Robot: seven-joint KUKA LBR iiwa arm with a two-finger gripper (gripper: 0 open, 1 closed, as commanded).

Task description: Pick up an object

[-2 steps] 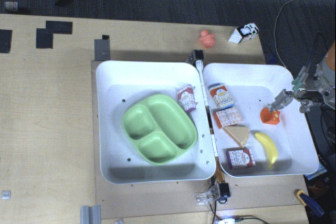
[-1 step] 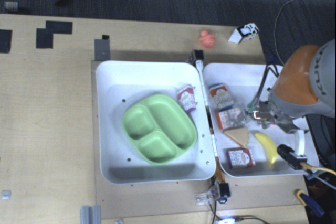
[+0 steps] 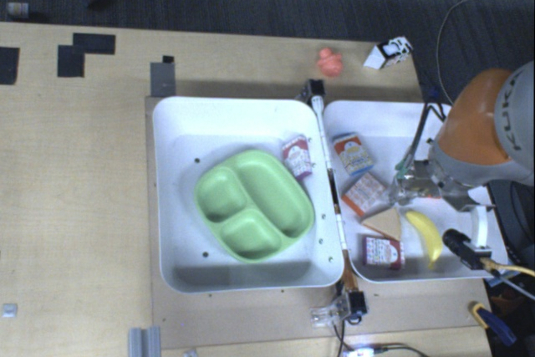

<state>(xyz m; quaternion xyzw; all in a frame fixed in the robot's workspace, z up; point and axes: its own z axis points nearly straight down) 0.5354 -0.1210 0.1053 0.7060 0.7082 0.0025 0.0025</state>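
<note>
Pincer (image 3: 405, 184) low inside the right bin (image 3: 380, 114), hanging from the grey arm (image 3: 489, 134) with its orange band. Its tip is small and dark against the clutter; cannot tell how it is set, nor whether anything is in its hold.

Candidates around it, all in the right bin:
- Small carton (image 3: 365, 194), brown and white, just beside the pincer toward the left bin, possibly touching its tip.
- Banana (image 3: 425, 235), just below the pincer, toward the near rim.
- Tan wedge (image 3: 386, 222), below the pincer, between carton and banana.
- Red-and-white packet (image 3: 381, 251), further toward the near rim.
- Another red-and-white carton (image 3: 353, 153), above and left of the pincer.

Well off to the left, in the left bin (image 3: 171, 180): green divided plate (image 3: 253, 203) and a small red packet (image 3: 297, 156) at its upper right edge. On the tabletop (image 3: 75, 205) beyond the bins, a pink lump (image 3: 330, 61).

Progress, as a judgement: approach looks done, the pincer down among the objects, nearest the small carton. Nothing appears lifted; every item seems to lie on a bin floor. Left to do: a secure grip and the lift.
</note>
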